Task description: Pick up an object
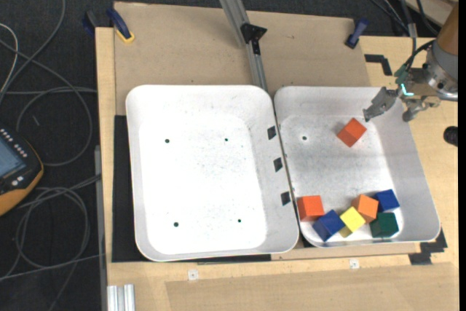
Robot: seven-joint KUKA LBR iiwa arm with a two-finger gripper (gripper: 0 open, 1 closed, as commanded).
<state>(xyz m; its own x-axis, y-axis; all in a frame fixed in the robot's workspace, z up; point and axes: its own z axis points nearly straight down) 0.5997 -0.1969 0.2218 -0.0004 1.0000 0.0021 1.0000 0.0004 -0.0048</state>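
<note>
An orange cube (352, 132) lies alone in the upper part of the right bin (408, 156). My gripper (397, 111) hangs over that bin's upper right corner, up and to the right of the cube and apart from it. Its fingers (378, 106) are spread open and there is nothing between them. Several more cubes crowd the bin's near edge: an orange one (311, 207), a blue one (328, 223), a yellow one (352, 219), a second orange (368, 206), a second blue (386, 199) and a green one (384, 224).
The left bin (145, 156) sits beside the right one, with black clips (277, 164) along the shared edge. A metal pole (233, 4) slants up from the back of the bench. Cables and a handheld unit (14, 167) lie on the floor at left.
</note>
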